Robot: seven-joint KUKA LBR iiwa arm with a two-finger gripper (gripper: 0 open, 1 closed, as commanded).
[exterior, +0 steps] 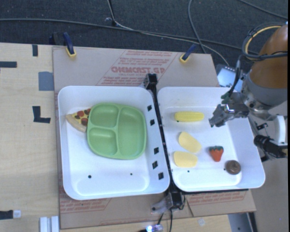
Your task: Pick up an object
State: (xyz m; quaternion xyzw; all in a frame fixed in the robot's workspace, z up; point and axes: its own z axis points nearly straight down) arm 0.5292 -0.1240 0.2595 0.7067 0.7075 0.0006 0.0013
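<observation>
my dark two-finger gripper (pixel 221 116) hangs over the upper right part of the right shallow white bin (pixel 246 178), tilted toward the bin's middle. i cannot tell from this angle how it is set, and nothing shows in it. behind it my grey wrist rises to the orange band (pixel 275 42) at the right edge of the view.

just left of my gripper, apart from it, lies a yellow corn-cob-shaped toy (pixel 189 116), lengthwise across the bin. below that sit two pale yellow rounded pieces, the upper one (pixel 189 141) tilted, the lower one (pixel 185 159) just beside it, near the front wall. to their right stands a small red strawberry toy with a green top (pixel 216 152), and near it, toward the front right corner, a small brown round piece (pixel 232 166).

the left shallow white bin (pixel 106 190) holds a green plastic divided plate with three compartments (pixel 117 131). a toy pizza slice (pixel 79 119) pokes out from under the plate's left edge.
</observation>
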